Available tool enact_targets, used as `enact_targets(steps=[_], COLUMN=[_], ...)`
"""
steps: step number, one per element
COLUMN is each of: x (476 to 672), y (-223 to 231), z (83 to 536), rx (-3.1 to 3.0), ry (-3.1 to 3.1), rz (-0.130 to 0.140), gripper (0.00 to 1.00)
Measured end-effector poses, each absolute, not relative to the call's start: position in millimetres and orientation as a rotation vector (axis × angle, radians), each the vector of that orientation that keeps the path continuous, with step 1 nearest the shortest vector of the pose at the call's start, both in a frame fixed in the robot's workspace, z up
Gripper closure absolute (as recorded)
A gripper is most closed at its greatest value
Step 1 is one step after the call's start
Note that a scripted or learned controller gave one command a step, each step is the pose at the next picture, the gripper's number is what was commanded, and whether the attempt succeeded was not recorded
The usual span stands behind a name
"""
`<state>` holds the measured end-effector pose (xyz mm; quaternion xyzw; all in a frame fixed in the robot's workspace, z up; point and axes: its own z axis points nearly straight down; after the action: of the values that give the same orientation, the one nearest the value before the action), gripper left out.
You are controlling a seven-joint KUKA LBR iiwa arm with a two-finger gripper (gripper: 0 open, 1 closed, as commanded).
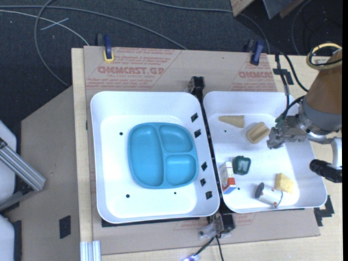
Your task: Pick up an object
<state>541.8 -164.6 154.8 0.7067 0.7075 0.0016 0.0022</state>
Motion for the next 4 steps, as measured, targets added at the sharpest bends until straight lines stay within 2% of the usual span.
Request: enact_targets(steps=[2, 3, 4], x=[532.9, 533.8, 532.0], y=[-159.6, -159.5, -105.1], z=[251.2, 268.8, 252.3], rx=[2.215, 2.217, 2.219], ry=[2.219, 2.222, 2.230], rz=[0.006, 0.003, 0.000], gripper=[1.00, 1.00, 1.00])
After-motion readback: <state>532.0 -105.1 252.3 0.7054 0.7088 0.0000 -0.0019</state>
